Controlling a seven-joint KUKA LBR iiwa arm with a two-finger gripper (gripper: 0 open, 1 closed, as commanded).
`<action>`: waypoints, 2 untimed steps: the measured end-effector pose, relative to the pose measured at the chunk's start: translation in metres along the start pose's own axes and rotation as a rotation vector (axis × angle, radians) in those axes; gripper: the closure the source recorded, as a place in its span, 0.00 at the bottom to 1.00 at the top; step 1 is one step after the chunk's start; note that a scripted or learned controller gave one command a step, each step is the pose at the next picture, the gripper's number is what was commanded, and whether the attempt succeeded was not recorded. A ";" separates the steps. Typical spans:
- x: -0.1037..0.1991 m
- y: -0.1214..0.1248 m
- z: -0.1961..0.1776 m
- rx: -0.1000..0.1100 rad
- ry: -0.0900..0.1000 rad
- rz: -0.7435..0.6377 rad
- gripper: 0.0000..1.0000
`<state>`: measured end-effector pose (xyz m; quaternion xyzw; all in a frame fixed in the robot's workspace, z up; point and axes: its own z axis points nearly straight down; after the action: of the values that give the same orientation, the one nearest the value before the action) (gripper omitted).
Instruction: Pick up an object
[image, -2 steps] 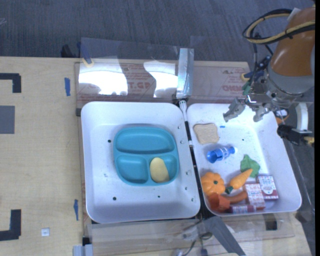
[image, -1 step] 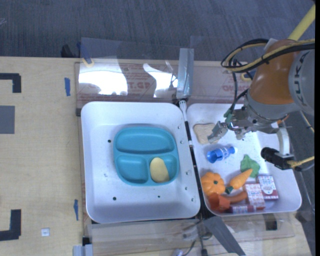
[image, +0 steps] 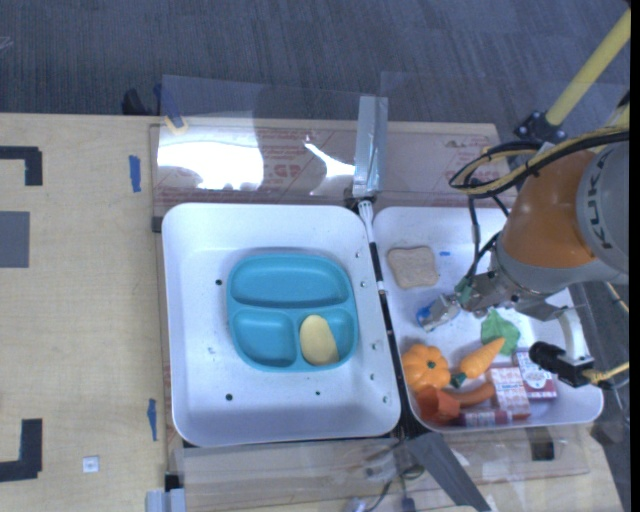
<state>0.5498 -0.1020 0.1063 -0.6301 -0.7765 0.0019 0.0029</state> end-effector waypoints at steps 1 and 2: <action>0.012 -0.067 0.019 -0.015 -0.004 -0.048 0.00; 0.011 -0.065 0.008 -0.022 -0.008 -0.046 1.00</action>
<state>0.4840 -0.1048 0.0991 -0.6120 -0.7908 -0.0043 -0.0072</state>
